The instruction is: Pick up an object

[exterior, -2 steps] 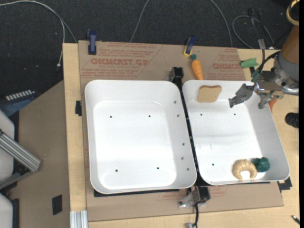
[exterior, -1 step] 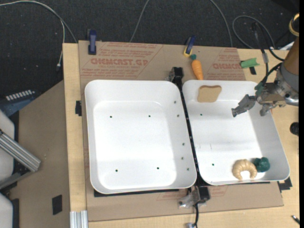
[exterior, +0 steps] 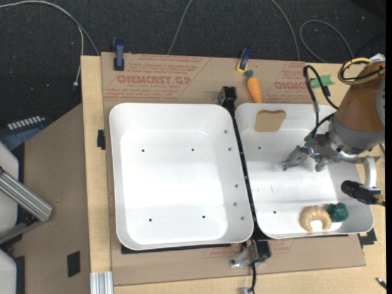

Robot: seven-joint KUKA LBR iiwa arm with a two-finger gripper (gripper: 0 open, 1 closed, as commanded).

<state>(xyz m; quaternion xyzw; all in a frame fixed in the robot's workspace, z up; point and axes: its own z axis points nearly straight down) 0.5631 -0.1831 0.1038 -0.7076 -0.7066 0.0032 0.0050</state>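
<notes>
Reaching in from the right, the gripper hangs over the middle of the right bin, its grey arm and orange band rising behind it. The fingers point left and look slightly spread, with nothing between them; at this size it is hard to tell how wide the gap is. White bin floor shows beneath and around the tips, and they touch none of the objects.

Three things lie in the right bin. A flat tan slice of bread rests at the far edge, well apart from the fingers. A pale croissant sits at the near right corner, and a small dark green object lies just beside it on the right, touching or nearly so. Both are near the arm's wrist side rather than in front of the fingertips.

An orange carrot with a green top lies outside the bins on the cardboard beyond the far rim, close to a blue clamp. The left bin stands alongside, with a black clip at the far end of the seam between the two. A black cable loops down from the arm over the far right part of the right bin.
</notes>
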